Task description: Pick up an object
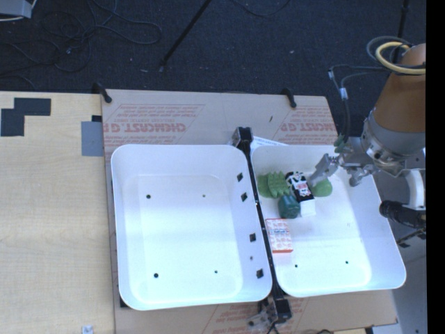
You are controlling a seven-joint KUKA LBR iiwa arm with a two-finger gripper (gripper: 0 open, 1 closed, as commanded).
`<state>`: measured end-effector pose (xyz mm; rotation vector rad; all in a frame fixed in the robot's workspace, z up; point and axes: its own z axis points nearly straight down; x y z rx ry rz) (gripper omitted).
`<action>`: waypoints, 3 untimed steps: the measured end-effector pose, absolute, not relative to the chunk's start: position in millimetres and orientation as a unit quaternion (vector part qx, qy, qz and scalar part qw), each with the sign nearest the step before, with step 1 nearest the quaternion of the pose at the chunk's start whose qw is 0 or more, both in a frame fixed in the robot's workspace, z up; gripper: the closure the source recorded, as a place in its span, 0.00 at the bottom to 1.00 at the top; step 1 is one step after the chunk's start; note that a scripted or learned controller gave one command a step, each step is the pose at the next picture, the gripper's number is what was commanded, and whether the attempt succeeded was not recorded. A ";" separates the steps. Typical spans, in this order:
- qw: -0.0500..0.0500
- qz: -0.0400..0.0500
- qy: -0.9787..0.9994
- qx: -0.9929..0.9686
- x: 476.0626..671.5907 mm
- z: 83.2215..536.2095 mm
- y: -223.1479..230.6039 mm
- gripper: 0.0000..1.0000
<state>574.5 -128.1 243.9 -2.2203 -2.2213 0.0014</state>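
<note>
The right bin [361, 256] holds a small cluster of objects near its left wall. A light green lumpy piece [273, 184] lies beside the divider, with a black-and-white object [300, 186] to its right and a teal object [288, 205] just below. A second green piece [322, 187] sits to the right of the black-and-white object. A flat red-and-white packet [279, 235] lies lower down by the divider. My gripper [334, 178] hangs over the upper part of the right bin, open, with nothing between its fingers. One finger [320, 171] slants down toward the second green piece.
The left bin [181, 225] stands beside the right one, joined by a black clamp strip [254, 214]. Both rest on a cardboard sheet [174, 120] over a wooden bench. The arm's orange-banded body [403, 96] rises at the right, with cables near it.
</note>
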 end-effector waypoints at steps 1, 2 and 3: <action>-0.002 -0.002 -0.707 -0.707 591.0 123.3 -93.8 0.00; -0.001 -0.001 -0.706 -0.708 622.2 104.5 -102.1 0.00; -0.001 -0.002 -0.706 -0.708 624.1 114.4 -103.0 1.00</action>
